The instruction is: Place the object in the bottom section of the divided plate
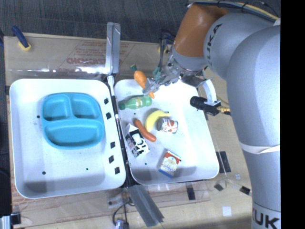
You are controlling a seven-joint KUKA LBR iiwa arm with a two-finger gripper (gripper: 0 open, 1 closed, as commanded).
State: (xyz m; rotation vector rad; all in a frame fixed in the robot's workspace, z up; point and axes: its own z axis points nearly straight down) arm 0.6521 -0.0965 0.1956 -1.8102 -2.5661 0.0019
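Nearest the camera in the right bin [205, 168], we note a small carton [168, 163] close to the front wall and a black-and-white packet [137, 143] against the left wall. Farther in lie a sausage [144, 130], a banana [155, 119] and a red-and-white can [168, 126], the last two touching. Beyond these a green bottle [135, 102] lies on its side. At the bin's far wall sits a carrot [141, 79], with the gripper [152, 84] just beside and partly over it; we cannot tell how the pincer stands, nor whether it grips anything. In the left bin [28, 175] the blue divided plate [73, 119] lies flat, its wide bottom section toward us.
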